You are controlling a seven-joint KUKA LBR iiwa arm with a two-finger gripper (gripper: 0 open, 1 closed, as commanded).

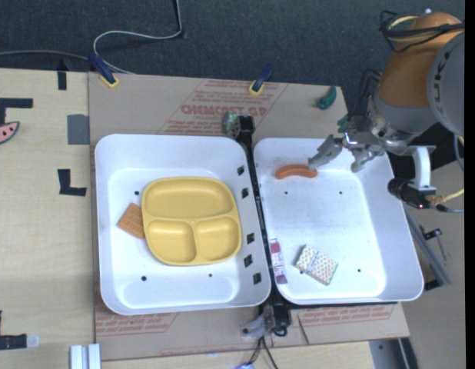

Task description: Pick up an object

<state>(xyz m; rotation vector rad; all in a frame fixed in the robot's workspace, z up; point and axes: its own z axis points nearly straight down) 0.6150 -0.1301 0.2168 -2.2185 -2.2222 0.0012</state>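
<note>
My claw [343,154] hangs over the far rim of the right bin [376,279], its two fingers spread apart with nothing between them, so as far as I can judge the pick has not begun to close on anything. Taking that right bin as my landmark: the nearest candidate is the orange sausage-shaped piece [296,172], lying inside the bin near its far wall, just beside the claw's leftward finger but apart from it. Toward the bin's near edge sits a small patterned packet [317,264], well apart from the claw, and a thin wrapped strip [275,260] lies against the bin's left wall. Across that wall, in the left bin [118,206], a yellow divided tray [191,220] rests with a tan cracker-like piece [131,221] tucked at its left side. I'd say the work left is nearly all of it: line the fingers over the orange piece, lower, shut and lift. The sausage lies close to the wall, which could crowd one finger.
</note>
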